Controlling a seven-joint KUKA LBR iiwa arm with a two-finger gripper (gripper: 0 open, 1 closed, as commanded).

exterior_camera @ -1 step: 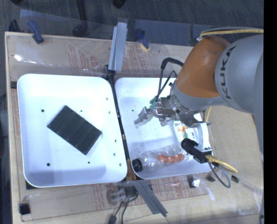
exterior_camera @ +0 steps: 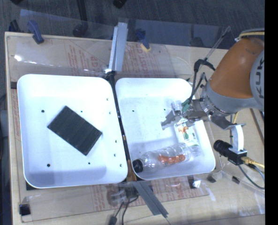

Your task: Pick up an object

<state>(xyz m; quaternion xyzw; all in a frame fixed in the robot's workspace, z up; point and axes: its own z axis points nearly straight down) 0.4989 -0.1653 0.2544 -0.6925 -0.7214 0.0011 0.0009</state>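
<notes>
Bins of shallow white plastic sit side by side on a wooden bench (exterior_camera: 59,200), seen from above at a slant. The left bin (exterior_camera: 31,93) holds one dark flat rectangular pad (exterior_camera: 75,130), lying at an angle near the middle, with bare white floor all around it. The right bin (exterior_camera: 139,93) is busier on its right and lower sides: a clear plastic bottle (exterior_camera: 164,157) with a black cap lies on its side along the lower wall, something orange showing through it, and a small white packet (exterior_camera: 186,132) with green and red print sits just above it; the print is too small to read. The grey arm (exterior_camera: 232,74) with its orange band comes in from the right and is cut off at the frame edge. Its gripper (exterior_camera: 178,115) hangs low over the right part of the right bin, just above the packet, but the metal parts blur together there, so whether it is open or closed around anything cannot be told. The upper left of the right bin is open floor. Faint red writing on the bench is unreadable.
</notes>
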